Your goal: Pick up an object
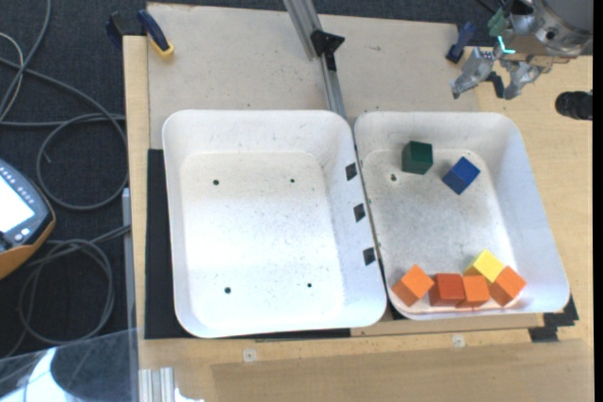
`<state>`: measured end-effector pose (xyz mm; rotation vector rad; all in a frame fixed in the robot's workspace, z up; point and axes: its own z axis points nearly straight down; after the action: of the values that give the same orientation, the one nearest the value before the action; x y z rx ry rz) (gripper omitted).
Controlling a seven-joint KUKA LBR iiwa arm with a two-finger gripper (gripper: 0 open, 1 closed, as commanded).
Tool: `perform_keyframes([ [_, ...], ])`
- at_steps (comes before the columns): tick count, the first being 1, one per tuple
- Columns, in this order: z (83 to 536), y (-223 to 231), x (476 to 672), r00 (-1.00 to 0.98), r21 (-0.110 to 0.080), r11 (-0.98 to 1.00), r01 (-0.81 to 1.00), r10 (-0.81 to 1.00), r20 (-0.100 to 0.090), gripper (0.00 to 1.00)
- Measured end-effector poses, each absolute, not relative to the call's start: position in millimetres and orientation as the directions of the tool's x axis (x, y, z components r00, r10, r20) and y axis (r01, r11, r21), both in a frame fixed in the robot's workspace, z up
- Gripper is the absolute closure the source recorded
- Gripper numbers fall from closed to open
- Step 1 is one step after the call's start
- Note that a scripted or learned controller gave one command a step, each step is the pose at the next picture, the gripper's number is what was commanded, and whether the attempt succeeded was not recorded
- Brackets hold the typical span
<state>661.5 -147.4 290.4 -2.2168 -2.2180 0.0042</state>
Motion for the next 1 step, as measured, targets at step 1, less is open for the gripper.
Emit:
perform_keyframes([
  [1,293.5,-147.3,662.1,-0.002,-0.001,0.002,1.0,1.0,0.0,0.0],
])
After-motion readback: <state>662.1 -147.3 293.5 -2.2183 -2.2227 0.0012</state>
